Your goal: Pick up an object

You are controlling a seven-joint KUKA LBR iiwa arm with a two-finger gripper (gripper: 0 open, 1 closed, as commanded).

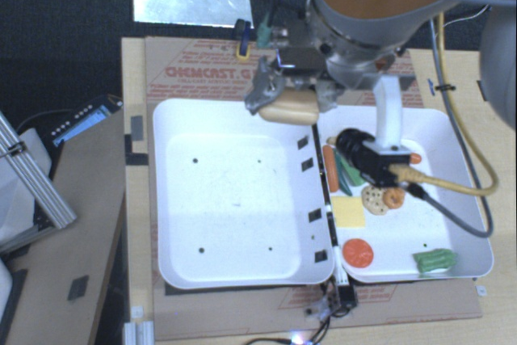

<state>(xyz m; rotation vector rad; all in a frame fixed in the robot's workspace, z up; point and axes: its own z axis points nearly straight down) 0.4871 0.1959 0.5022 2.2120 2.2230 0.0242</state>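
Nearest the camera, a green toy [434, 259] and an orange-red disc [358, 252] lie in the right bin [464, 174]. Over the far rim between both bins, the end effector [289, 98] has its metal fingers [260, 95] closed around a tan bread-roll-shaped object [288, 108], lifted off the surface.

The counter [97, 174] carries a cardboard sheet [202, 69] printed in red letters, and two shallow white bins, left [234, 198] and right [452, 174], sit side by side on it.
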